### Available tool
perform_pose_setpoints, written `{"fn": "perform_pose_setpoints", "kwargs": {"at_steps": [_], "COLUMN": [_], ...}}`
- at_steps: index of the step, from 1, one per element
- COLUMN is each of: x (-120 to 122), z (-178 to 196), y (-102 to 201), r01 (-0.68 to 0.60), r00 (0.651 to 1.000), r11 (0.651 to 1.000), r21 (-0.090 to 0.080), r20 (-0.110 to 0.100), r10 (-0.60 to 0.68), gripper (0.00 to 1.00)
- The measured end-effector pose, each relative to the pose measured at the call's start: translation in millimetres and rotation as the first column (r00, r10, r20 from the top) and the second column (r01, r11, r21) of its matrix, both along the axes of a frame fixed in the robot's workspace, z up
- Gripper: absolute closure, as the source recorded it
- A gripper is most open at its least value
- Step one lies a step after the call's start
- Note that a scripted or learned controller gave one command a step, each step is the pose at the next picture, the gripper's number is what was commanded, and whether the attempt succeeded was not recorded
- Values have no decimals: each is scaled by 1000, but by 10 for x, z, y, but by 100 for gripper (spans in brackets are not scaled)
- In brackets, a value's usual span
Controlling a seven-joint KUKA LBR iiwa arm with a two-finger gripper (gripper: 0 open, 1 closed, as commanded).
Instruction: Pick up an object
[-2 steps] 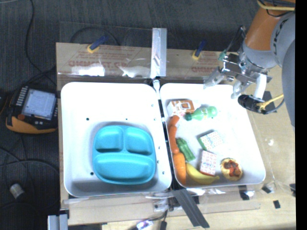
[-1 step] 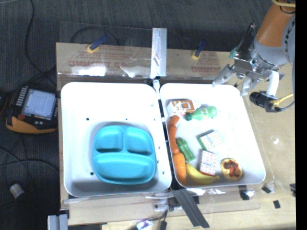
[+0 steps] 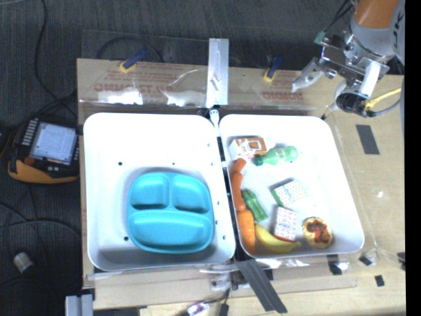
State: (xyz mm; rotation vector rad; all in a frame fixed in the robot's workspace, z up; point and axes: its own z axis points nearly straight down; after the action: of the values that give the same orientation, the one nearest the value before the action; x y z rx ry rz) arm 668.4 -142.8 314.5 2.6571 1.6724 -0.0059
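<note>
Claw (image 3: 308,79) sits above the far right corner of the right bin (image 3: 342,176), outside its rim, nothing between the fingers; whether they are spread or closed — cannot tell at this angle.

Candidate objects all lie in the right bin, clustered toward its left wall: green bottle (image 3: 276,155) near the far end, carrot (image 3: 241,206) along the divider, banana (image 3: 273,241) at the near edge, two small patterned boxes (image 3: 290,193).

Judgement: the bottle looks light, rigid, smooth — likely to roll; grip across its body. Boxes look light, flat-sided, easier. Left bin (image 3: 105,176) holds a blue tray (image 3: 171,210).
</note>
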Motion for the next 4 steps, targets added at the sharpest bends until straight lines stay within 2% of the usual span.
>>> {"fn": "perform_pose_setpoints", "kwargs": {"at_steps": [1, 2, 3, 4], "x": [-544, -698, -620, -613], "z": [-1545, -2194, -2244, -2154], "y": [245, 84, 241, 250], "r01": [-16, 107, 345, 343], "r00": [1000, 994, 938, 939], "r11": [1000, 994, 938, 939], "r21": [4, 3, 1, 2], "r20": [-3, 23, 9, 10], "r10": [16, -107, -345, -343], "gripper": [0, 0, 0, 100]}}
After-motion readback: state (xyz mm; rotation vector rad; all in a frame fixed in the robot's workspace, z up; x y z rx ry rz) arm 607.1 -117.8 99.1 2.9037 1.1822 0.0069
